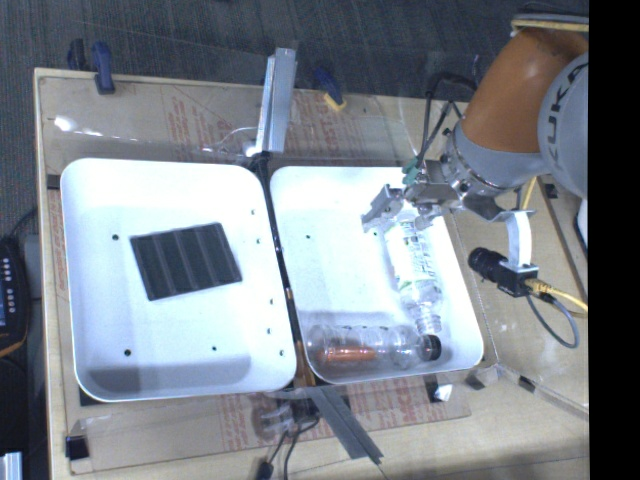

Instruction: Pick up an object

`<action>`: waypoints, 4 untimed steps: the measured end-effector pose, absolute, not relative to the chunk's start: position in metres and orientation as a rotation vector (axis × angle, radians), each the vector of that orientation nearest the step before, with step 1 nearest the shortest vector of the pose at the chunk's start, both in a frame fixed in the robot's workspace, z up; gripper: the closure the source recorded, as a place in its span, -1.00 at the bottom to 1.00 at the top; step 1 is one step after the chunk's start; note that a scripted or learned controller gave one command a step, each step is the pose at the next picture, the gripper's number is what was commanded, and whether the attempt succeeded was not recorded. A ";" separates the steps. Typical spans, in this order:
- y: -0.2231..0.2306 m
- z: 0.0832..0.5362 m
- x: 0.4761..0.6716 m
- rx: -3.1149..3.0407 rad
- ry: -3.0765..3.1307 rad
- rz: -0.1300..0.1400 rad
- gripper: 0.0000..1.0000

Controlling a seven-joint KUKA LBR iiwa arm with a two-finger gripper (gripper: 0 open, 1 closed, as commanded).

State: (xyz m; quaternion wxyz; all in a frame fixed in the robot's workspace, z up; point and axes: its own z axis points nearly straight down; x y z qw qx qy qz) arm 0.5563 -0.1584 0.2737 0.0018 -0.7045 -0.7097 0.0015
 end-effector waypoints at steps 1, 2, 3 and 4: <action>-0.211 0.206 0.569 -2.221 -2.216 0.007 -1.00; -0.207 0.184 0.569 -2.167 -2.268 0.005 -1.00; -0.209 0.171 0.562 -2.115 -2.318 0.001 -1.00; -0.209 0.172 0.562 -2.086 -2.347 0.001 -1.00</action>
